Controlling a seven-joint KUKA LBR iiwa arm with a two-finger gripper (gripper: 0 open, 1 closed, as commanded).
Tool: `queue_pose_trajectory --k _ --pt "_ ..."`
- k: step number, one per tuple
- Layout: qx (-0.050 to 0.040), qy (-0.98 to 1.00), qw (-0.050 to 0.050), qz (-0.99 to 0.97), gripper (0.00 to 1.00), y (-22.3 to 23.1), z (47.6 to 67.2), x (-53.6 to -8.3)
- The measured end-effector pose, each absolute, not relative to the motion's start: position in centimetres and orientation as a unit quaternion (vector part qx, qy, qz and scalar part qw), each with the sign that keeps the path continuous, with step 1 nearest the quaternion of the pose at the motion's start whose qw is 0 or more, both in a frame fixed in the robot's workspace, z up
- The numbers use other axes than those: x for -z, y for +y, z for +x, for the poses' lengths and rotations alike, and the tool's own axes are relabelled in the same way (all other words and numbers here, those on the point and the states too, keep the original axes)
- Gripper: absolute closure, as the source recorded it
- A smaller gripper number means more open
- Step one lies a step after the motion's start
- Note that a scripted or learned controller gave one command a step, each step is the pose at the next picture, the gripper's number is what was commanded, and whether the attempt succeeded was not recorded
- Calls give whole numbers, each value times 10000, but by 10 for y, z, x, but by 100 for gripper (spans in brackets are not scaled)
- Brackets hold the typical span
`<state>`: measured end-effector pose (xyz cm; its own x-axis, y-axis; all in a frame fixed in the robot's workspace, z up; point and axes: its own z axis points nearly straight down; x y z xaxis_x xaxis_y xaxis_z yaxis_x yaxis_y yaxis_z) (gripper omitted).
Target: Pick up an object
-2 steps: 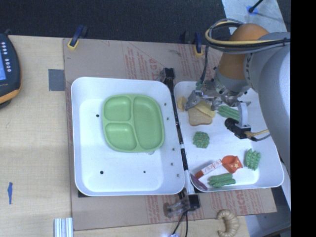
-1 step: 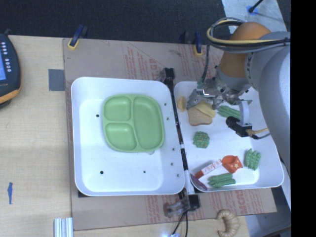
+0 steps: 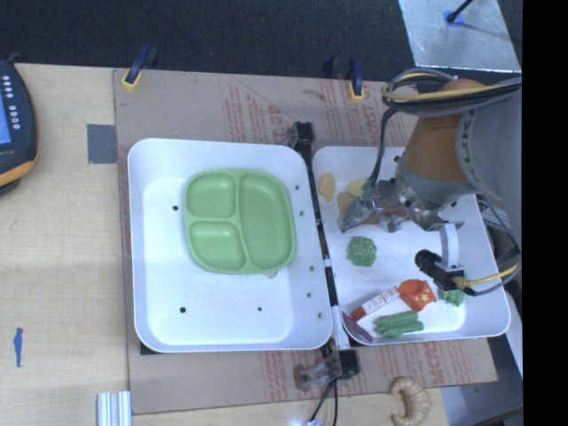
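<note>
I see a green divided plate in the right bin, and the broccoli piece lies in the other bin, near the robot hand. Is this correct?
Not quite. The camera view shows the green divided plate in the left bin, not the right one. The rest holds: the broccoli piece lies in the other bin, the right bin, near the hand.

Right bin [image 3: 479,327] crowded by broccoli [image 3: 360,250] and carrot [image 3: 417,294]; left bin [image 3: 160,309] roomy around plate [image 3: 240,221].
</note>
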<state>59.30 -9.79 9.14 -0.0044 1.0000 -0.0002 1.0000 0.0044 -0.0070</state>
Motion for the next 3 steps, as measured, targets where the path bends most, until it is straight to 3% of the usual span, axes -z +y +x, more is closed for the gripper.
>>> queue_pose_trajectory --k 1,2,3 --pt "1 -7087 -4 -7055 0 -100 646 -93" --pt "-2 -7093 3 -7049 0 -104 657 -93" --pt "-34 -7082 40 -7060 0 -100 585 -91"
